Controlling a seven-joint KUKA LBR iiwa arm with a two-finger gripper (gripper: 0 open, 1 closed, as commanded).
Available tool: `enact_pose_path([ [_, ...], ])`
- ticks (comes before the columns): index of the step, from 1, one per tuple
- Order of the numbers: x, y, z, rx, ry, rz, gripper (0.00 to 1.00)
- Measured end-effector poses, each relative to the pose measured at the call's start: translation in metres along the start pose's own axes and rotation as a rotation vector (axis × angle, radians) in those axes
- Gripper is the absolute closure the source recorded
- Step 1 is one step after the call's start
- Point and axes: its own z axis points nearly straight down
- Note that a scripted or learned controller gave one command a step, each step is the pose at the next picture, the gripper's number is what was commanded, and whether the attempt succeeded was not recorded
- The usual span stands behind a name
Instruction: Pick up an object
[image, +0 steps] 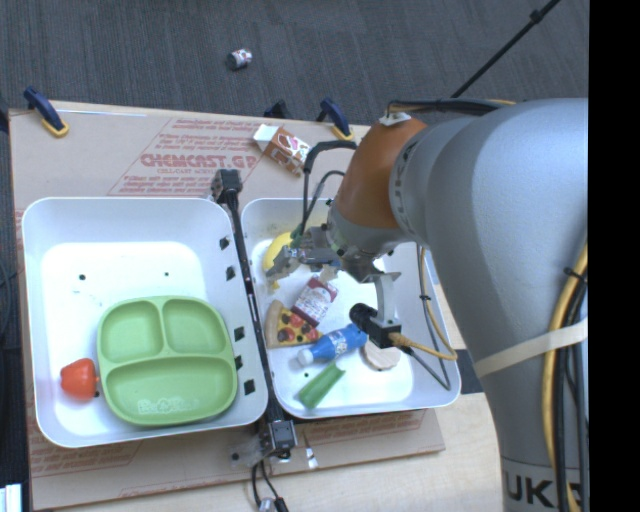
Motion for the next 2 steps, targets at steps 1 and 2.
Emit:
enact_pose_path([
  [1, -0.0019, 0.0008, -0.0110, -0.002, -0.005, -0.001, 1.00],
  [2, -0.0018, 0.0007, -0.0110, -0.001, -0.005, -0.002, 0.00],
])
